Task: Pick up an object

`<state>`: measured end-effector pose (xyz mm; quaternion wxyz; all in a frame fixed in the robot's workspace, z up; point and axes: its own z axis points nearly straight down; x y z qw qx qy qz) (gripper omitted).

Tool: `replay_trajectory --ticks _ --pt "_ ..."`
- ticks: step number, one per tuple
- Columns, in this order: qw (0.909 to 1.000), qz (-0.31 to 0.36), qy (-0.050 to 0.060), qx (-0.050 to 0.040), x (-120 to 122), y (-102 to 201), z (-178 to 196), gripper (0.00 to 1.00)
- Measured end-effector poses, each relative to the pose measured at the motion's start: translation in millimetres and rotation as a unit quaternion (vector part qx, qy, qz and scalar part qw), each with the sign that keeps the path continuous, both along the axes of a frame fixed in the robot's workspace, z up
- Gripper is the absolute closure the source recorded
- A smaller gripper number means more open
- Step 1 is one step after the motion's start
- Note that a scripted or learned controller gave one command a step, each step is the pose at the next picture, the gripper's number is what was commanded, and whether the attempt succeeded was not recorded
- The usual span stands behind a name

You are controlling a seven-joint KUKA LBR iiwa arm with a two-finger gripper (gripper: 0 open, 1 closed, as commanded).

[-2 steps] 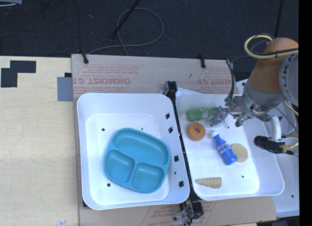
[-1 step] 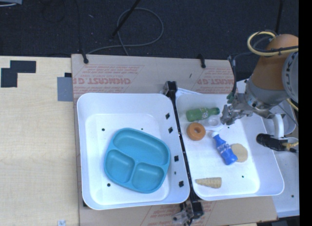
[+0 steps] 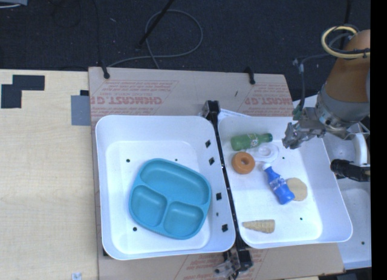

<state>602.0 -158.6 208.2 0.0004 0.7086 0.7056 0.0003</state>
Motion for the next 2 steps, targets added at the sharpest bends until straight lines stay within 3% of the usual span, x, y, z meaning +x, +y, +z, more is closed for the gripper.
replay_trajectory --ticks 1,2 --pt "1.0000 0.000 0.000 0.0001 0.0 -1.5 15.7 1.00" --pt "1.0000 0.004 0.003 0.0015 -12.0 52.3 12.0 1.00"
